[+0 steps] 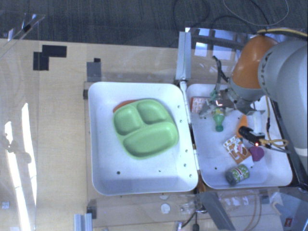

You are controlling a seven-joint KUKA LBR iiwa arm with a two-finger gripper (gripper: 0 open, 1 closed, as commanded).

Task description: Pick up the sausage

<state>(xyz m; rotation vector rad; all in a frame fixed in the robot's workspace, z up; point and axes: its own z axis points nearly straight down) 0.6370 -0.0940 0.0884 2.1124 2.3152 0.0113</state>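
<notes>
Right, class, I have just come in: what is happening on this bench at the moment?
A grey robot arm reaches in from the right over the right bin, with its gripper low near a small green bottle. That bin also holds a green can, a purple piece and a printed packet. The left bin holds a green divided plate. I cannot make out a sausage with any certainty, nor anything between the gripper's tips.

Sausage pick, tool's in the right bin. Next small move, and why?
Probably a short shift toward the view's right. The tool hangs at the far end of the right bin, just above the green bottle and beside the red packet. The orange piece that may be the sausage lies right of the bottle, close under the arm, so I can't be sure of it.
</notes>
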